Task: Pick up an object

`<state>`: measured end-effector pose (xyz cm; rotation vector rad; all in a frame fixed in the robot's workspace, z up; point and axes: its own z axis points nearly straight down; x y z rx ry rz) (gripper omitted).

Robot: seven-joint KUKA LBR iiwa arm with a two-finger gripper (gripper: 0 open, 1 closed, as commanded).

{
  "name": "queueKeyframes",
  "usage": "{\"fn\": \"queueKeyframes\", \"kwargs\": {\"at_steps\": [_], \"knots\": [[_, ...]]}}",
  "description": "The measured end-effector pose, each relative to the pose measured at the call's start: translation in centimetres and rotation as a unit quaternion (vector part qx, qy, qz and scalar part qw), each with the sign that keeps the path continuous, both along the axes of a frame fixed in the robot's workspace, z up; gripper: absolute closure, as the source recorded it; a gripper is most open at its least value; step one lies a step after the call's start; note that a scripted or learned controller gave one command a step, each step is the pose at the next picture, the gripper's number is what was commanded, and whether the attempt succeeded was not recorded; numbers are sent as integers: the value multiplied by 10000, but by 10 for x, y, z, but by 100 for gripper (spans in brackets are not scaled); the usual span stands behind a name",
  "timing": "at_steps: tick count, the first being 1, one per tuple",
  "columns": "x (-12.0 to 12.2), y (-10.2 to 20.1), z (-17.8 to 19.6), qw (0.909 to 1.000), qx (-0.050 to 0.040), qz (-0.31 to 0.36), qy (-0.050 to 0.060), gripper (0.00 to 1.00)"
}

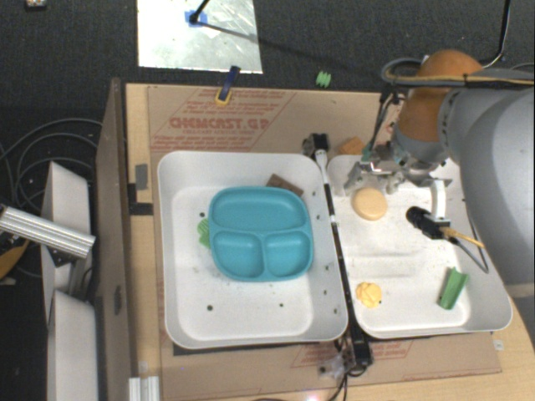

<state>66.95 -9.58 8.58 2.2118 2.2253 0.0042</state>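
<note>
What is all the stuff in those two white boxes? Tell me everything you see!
bins: 2, white, left bin beside right bin
divided tray: 1, blue, middle of left bin
brown piece: 1, brown, peeking out at the tray's far edge
green piece: 1, green, peeking out at the tray's left edge
round lump: 1, tan, right bin, just under the gripper
small lump: 1, yellow, right bin, near side
block: 1, green, right bin, near right corner
orange piece: 1, orange, right bin's far edge
arm: 1, grey with orange band, from the right
gripper: 1, metal, above the round lump
</note>
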Motion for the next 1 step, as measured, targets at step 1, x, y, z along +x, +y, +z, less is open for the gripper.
{"fn": "queueKeyframes", "kwargs": {"at_steps": [1], "knots": [[-11,6,-1,10000,-3,-7,17,0]]}}
